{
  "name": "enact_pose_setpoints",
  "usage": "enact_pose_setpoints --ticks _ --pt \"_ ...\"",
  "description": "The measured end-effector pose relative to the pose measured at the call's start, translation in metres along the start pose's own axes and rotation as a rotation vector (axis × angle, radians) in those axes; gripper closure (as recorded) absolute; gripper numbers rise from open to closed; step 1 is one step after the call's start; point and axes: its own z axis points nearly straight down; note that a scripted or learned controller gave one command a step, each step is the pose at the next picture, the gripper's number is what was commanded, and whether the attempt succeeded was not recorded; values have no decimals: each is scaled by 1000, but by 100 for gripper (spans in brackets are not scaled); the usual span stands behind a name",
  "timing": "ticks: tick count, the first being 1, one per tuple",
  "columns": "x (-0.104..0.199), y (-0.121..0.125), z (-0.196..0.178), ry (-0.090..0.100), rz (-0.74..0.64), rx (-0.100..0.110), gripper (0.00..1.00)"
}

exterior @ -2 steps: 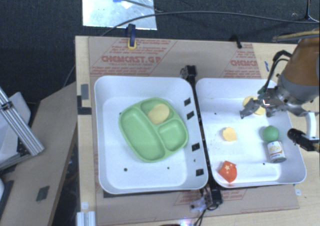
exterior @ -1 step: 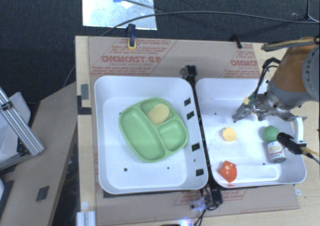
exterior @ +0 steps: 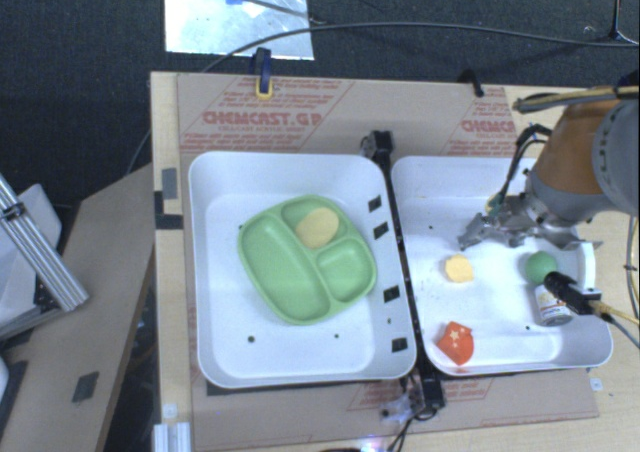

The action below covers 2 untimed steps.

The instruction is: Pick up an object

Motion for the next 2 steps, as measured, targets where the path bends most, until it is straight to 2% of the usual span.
enact_pose_setpoints --ticks 1,2 --pt "0 1 -11 -1 1 -3 100" --pt "-2 13 -64 -2 -3 -6 100"
